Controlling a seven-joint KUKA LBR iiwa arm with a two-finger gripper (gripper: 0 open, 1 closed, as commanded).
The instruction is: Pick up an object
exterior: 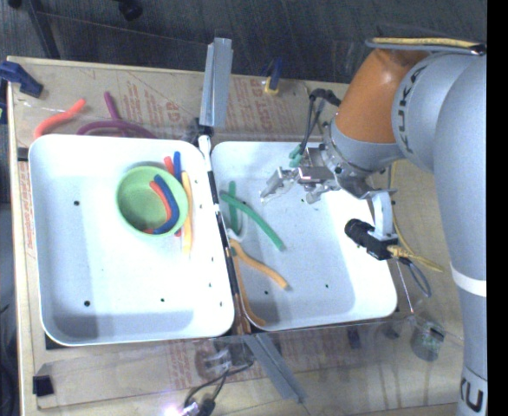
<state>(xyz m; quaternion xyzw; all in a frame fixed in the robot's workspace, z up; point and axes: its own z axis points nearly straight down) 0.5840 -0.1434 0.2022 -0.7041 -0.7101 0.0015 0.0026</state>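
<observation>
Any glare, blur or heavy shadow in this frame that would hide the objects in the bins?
Camera view: soft overall; the gripper is slightly blurred. The left bin looks bright white but not blown out; a mild shadow lies along its lower wall. The green bowl and green strip read clearly.

I read "KUKA" in grey letters on the arm [427, 85], upper right of the frame, running vertically beside the orange band. Faint red print on the bench [150, 102] is illegible to me.
</observation>
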